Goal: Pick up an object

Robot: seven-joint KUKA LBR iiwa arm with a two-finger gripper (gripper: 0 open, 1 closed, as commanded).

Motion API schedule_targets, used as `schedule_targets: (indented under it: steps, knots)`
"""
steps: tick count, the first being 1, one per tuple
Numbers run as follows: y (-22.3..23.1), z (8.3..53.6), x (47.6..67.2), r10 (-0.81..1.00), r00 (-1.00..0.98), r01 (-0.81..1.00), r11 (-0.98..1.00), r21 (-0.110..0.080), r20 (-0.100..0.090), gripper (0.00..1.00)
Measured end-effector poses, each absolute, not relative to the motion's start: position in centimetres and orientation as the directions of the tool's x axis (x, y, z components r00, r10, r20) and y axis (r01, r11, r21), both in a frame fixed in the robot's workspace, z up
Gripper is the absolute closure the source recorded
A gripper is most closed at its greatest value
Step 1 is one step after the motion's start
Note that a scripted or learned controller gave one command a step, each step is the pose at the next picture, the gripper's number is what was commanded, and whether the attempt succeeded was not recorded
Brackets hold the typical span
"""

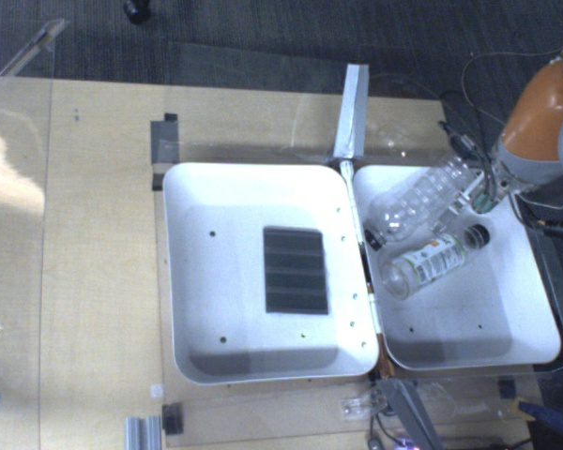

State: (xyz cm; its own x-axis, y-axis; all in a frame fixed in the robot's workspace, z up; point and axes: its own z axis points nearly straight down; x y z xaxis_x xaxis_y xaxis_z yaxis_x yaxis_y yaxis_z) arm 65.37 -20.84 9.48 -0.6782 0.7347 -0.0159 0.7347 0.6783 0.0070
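Two white bins sat side by side on the wooden bench (pixel 84 251). The left bin (pixel 197 251), centre frame, had a dark ribbed rectangular pad (pixel 296 270) lying flat in its middle. The right bin (pixel 507 317) held two clear plastic bottles: one crumpled, label-less bottle (pixel 418 200) lay slantwise in the bin's upper left part, and a second bottle with a printed label (pixel 432 259) and dark cap lay just below it, tilted, cap toward the right. The arm (pixel 540 120) came in at upper right, orange band showing. The gripper (pixel 479 193) was at the upper bottle's right end; grip state could not be told, too blurred.
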Motion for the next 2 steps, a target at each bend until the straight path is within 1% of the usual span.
schedule_targets:
  steps: [1, 2]
  knots:
    - [-14.0, 10.3, 65.1, 0.602, -0.799, 0.602, 0.799, 0.004, -0.008, 0.0]
    - [-14.6, 14.7, 62.3, 0.479, -0.878, 0.479, 0.878, 0.004, -0.009, 0.0]
